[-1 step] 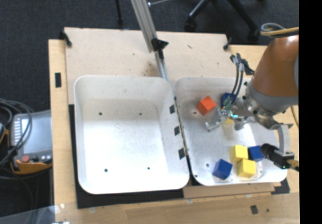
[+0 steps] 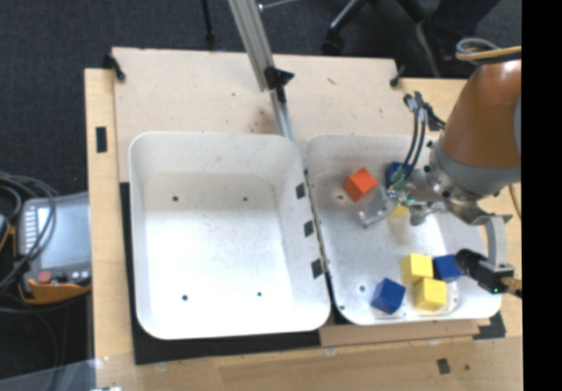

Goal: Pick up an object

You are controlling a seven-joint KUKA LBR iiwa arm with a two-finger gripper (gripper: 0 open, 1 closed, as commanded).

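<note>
Two white bins sit side by side. Using the right bin (image 2: 351, 161) as landmark: orange cube (image 2: 359, 184) at its upper centre; gripper (image 2: 384, 208) just right of that cube, grip state indeterminate; blue and yellow blocks (image 2: 420, 281) along its lower edge.

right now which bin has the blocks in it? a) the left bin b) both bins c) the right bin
c: the orange block, blue blocks and yellow blocks all lie in the right bin, under the arm.
</note>
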